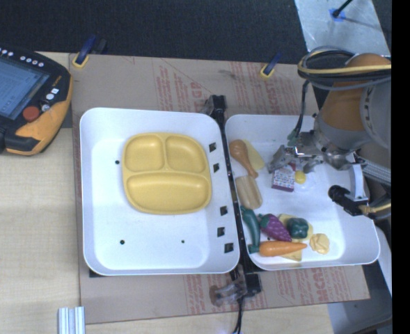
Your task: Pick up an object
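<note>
Presently the arm (pixel 351 110) reaches in from the right, its tool (pixel 296 157) low over the far part of the right bin (pixel 344 252). Whether the tool is open or closed cannot be told, and nothing is seen gripped. A small pink-and-white packet (pixel 283 179) lies just below the tool, with a little yellow piece (pixel 301 177) beside it. Along the bin's left side lie a wooden spoon (pixel 242 154) and a tan oblong block (pixel 248 191). At the near end sit a green vegetable (pixel 250 227), purple grapes (pixel 274 226), a dark green pepper (pixel 296 226), a carrot (pixel 281 248) and a pale yellow piece (pixel 319 243). The left bin (pixel 100 242) holds a yellow divided plate (pixel 167 172). A teach pendant (pixel 20 106) rests on the desk (pixel 24 256), far left.
</note>
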Controlling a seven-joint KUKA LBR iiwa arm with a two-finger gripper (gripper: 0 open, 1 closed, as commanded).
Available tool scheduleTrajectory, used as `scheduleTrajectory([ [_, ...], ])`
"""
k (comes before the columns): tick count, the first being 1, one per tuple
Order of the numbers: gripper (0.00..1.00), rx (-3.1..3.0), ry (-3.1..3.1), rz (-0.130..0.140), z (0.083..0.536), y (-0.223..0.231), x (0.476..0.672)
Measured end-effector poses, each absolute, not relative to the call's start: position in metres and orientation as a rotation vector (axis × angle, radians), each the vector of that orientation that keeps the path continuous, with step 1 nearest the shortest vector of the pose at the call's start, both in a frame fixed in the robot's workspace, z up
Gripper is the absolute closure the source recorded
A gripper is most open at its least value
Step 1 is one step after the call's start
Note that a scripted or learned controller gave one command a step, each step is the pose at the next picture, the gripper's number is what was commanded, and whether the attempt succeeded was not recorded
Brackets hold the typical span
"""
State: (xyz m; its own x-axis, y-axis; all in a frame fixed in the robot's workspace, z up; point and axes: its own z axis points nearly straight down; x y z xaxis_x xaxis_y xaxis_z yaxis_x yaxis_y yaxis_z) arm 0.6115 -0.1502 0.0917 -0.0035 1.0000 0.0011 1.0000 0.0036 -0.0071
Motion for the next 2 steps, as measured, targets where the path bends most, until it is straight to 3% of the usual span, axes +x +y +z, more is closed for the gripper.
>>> scheduleTrajectory([
  [1, 0.0, -2.217, -2.221, 0.005, 0.092, -0.139, 0.576],
  [2, 1.0, -2.219, -2.223, 0.005, 0.103, -0.14, 0.578],
])
